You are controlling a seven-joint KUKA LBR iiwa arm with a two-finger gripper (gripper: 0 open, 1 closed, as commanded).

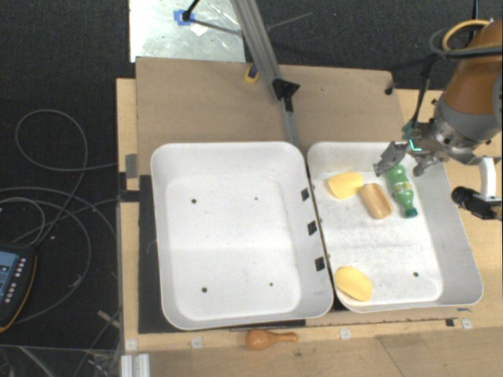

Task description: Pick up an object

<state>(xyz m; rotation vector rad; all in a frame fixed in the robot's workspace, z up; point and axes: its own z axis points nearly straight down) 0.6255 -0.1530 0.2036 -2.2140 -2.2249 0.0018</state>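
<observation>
One arm [471, 93] reaches in from the right, its spread end effector [407, 162] poised over the green bottle [402, 188].

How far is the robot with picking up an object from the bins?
Done: the gripper has reached the right bin and sits over the top end of the green bottle. In hand: nothing is visibly between its fingers. Left: closing on an object and lifting it. The bottle, the tan block and both yellow pieces lie on the bin floor.
</observation>
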